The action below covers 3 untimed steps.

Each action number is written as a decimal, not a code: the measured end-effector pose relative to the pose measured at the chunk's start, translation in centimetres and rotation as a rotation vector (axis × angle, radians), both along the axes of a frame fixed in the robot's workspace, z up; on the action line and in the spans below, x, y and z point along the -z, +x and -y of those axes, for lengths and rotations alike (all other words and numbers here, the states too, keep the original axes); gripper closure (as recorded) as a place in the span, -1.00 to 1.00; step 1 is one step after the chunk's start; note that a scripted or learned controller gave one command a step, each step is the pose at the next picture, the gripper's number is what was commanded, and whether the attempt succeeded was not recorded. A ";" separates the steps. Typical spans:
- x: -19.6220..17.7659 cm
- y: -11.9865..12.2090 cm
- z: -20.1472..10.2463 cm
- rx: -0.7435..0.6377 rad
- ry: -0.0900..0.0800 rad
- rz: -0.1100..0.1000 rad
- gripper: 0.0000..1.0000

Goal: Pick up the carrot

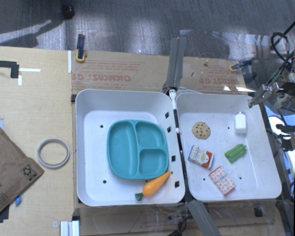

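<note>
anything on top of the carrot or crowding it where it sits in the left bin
Nothing lies on the carrot. Its upper end touches or slightly overlaps the lower edge of the teal divided plate, and the left bin front wall runs close below it.

Orange carrot (155,183), teal plate (136,149), green pickle (235,153), white bins (83,151), speckled tan cookie (201,130).

Orange carrot (154,184) — lying slantwise, left bin's front
</note>
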<state>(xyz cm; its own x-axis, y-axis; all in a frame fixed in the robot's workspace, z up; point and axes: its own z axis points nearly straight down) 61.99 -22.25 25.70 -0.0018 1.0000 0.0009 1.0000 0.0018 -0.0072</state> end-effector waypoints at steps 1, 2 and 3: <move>-14.4 2.0 -0.6 0.081 -0.002 0.001 -1.00; -18.0 3.8 -0.3 0.247 -0.004 0.001 -1.00; -18.0 4.1 -10.3 0.245 -0.003 -0.001 -1.00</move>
<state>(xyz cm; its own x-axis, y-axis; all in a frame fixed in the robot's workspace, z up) 66.10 -11.95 43.71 0.2406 0.9706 -0.0027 0.9706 -0.2406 -0.0081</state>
